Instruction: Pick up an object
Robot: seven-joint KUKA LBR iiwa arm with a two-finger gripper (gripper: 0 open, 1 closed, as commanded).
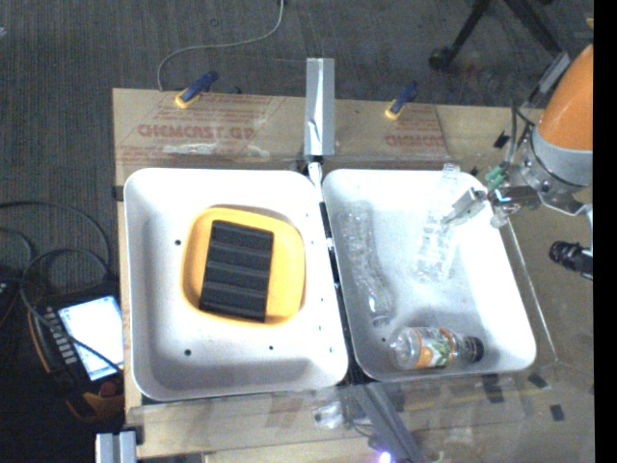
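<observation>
Clear bottle [437,242] under the gripper [474,204] at the right bin's [521,297] far edge, finger state unclear.

Faded red print on cardboard sheet [212,128] under bins, at 11 o'clock of left bin [145,201]: reads roughly "CHEMCAST", further characters after it too blurred to make out. Second faded red print on same cardboard at 12 o'clock of right bin [511,258], partly cut off, unreadable. Bottle [434,347] at 6 o'clock in right bin carries coloured label, lettering too small to read. Lit tablet screen [92,336] at 9 o'clock on floor: content illegible.
</observation>
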